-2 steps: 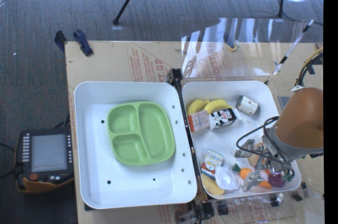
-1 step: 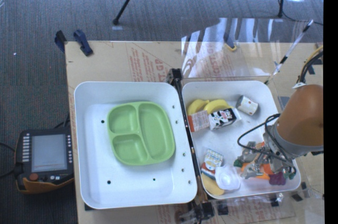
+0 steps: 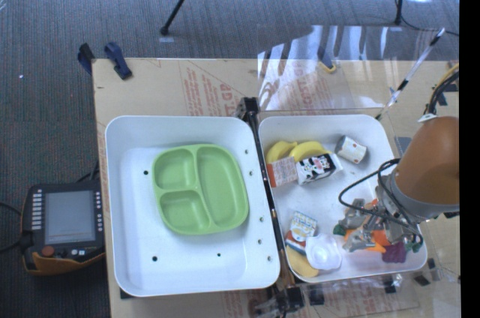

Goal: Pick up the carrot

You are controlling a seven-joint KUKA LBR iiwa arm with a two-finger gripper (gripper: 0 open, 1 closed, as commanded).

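The arm's orange band hangs over the lower right corner of the right bin, and under it the gripper is down among a small heap of toy food. I cannot tell how it is set; cables and grey metal blur together there.

The carrot looks to be the orange piece showing just beside the gripper, next to a purple item and close to the bin's right wall. Only a sliver is visible, so I can't say which way it lies.

From here it seems a light play-food carrot, stiff rather than soft, with a smooth skin that could slip. A tapered shape tends to squirt out of a pinch near the tip, so the thicker middle would be the safer hold, taken across its width.

The crowding worries me more than the weight: the purple piece and a white lidded cup sit near enough to be nudged or caught instead. The green divided plate lies in the left bin, well apart.
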